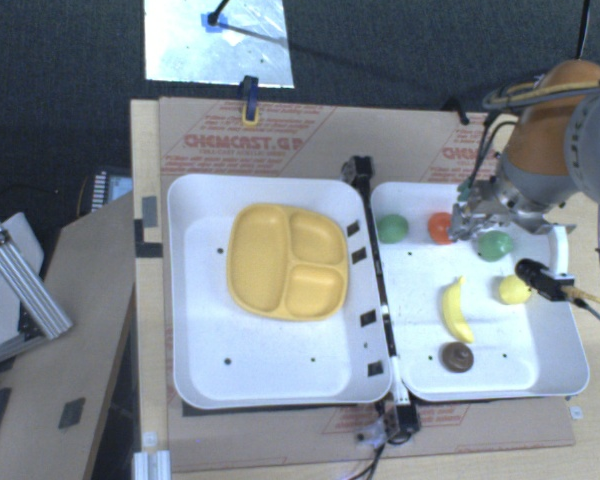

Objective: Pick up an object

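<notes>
Reaching in from your right: the gripper (pixel 472 218) sits low over the far end of the right bin (pixel 565 363); you cannot tell how the claw stands.
Nearest objects: one orange ball (pixel 439 228) just left of it, one green ball (pixel 495 245) just below it.
Other objects, right bin: one more green ball (pixel 392 228), one banana (pixel 455 311), one lemon (pixel 515 289), one brown disc (pixel 457 357).
Left bin (pixel 195 363): one yellow divided plate (pixel 285 261).
Writing: "CHEMCAST" on the board (pixel 245 140) beneath, in red.
</notes>
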Robot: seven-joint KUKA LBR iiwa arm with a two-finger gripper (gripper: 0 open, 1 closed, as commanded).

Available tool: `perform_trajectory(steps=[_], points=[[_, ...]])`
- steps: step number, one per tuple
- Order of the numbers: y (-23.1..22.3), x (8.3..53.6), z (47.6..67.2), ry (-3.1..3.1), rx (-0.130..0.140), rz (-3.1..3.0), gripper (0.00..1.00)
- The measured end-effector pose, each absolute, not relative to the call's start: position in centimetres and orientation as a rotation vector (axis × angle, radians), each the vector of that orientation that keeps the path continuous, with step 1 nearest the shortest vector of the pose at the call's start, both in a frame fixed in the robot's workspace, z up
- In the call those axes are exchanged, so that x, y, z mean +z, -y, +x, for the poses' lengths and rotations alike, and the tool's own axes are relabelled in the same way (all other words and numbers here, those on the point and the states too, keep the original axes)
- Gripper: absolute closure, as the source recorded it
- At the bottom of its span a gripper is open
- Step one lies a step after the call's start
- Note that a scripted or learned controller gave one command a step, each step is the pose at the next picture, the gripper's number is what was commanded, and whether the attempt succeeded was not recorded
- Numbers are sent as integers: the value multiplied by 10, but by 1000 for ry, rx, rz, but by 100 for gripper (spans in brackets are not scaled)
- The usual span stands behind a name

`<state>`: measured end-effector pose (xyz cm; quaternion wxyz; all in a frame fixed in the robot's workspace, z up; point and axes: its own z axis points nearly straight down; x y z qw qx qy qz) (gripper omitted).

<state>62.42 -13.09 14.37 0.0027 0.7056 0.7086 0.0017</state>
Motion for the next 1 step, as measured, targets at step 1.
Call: perform_trajectory(steps=[1], points=[[130, 188, 628, -2224, 6, 2211, 100]])
